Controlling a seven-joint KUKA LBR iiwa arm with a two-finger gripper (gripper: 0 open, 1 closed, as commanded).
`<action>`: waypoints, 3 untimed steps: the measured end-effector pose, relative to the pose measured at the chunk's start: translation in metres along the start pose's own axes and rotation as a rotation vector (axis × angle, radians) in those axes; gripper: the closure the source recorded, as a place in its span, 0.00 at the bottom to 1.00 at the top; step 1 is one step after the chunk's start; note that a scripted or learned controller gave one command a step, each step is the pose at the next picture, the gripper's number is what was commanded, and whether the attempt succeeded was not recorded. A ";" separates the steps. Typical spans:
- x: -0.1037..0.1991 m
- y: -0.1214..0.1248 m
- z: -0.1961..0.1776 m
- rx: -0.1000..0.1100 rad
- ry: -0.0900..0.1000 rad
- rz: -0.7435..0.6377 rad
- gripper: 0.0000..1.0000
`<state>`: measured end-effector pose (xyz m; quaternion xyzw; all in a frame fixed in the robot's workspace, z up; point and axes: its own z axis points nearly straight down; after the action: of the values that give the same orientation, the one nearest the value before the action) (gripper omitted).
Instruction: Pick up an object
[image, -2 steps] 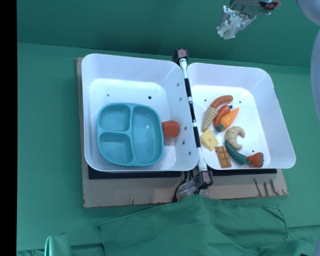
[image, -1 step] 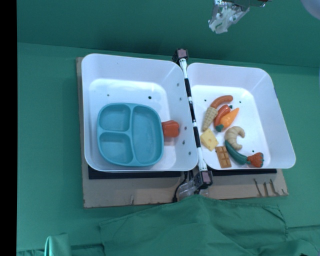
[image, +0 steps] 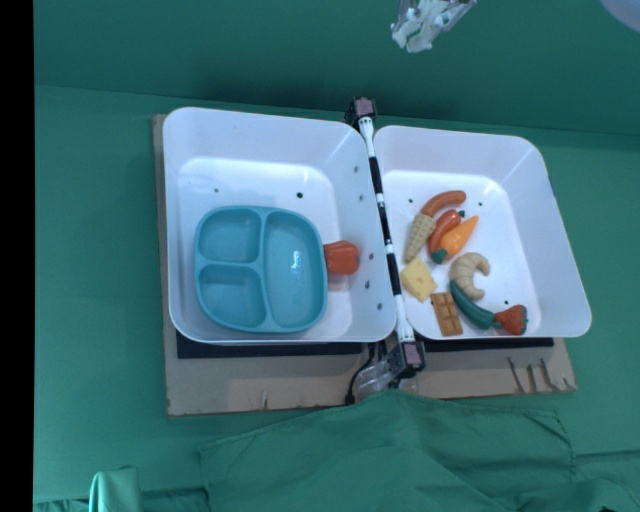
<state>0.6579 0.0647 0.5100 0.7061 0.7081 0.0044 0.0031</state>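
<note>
The tool (image: 428, 22) hangs at the top edge of the frame, above and beyond the far rim of the right bin (image: 560, 262); whether it is open or closed cannot be told. Below it in that bin lie toy foods: a sausage (image: 443, 202), a carrot (image: 458, 236), a cheese wedge (image: 418, 279) and a croissant (image: 469, 271). Farther left, the left bin (image: 250, 135) holds a teal divided plate (image: 261, 269) with an orange block (image: 341, 257) touching its edge. Green cloth covers the tabletop (image: 95, 250).
</note>
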 end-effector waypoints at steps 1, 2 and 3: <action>0.058 0.000 -0.056 -0.001 0.001 0.000 1.00; 0.105 0.036 -0.125 -0.010 0.002 0.000 1.00; 0.103 0.036 -0.120 0.005 -0.002 0.004 0.00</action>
<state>0.6920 0.1675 0.6302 0.7075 0.7067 0.0020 0.0017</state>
